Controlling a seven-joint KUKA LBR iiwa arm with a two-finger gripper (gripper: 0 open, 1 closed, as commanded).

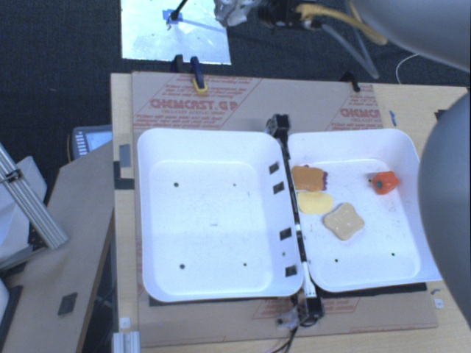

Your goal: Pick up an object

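Four small objects lie in the right bin [407, 143]. An orange-brown piece with a purple edge [309, 178] rests near the bin's left wall. Just below it lies a flat yellow piece [315, 203], and a tan toast-shaped piece [344, 221] sits to its lower right. A red-orange object [383, 182] lies apart, toward the bin's right side. My gripper [237, 2] hangs high at the top of the view, beyond the bins' far edge and well away from every object, with nothing seen in it.
The left bin [147, 219] adjoins the right one along a black-clipped divider [287, 197]. The grey arm [441, 197] covers the right edge and top right. Yellow cables [346, 17] trail by the wrist. A shiny plate [173, 17] lies behind the bench.
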